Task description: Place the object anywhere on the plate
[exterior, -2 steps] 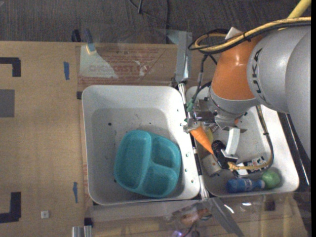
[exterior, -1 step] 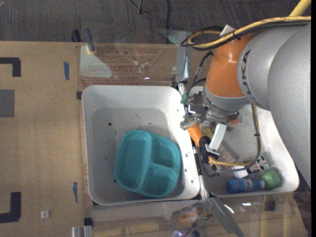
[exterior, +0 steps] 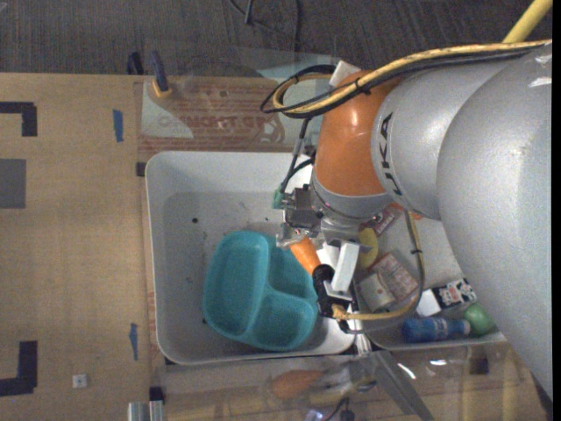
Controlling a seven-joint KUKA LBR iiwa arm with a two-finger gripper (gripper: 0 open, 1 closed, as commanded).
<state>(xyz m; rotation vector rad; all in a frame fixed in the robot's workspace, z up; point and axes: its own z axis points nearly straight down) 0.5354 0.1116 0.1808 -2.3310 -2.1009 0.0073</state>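
gripper [exterior: 308, 254] over plate's right edge | grasping orange object [exterior: 304, 254] | plate [exterior: 254, 292] near bin's [exterior: 175, 235] front wall

The arm [exterior: 473, 139] covers most of the right bin [exterior: 438, 336], hiding whatever lies beneath it. The hand [exterior: 308, 261] is largely masked by its own wrist, so its grip on the orange object [exterior: 304, 254] cannot be made out. The teal plate [exterior: 254, 292] loses its right edge behind the hand.

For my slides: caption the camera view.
KUKA arm's gripper with an orange object at the teal plate's edge in the white bin.
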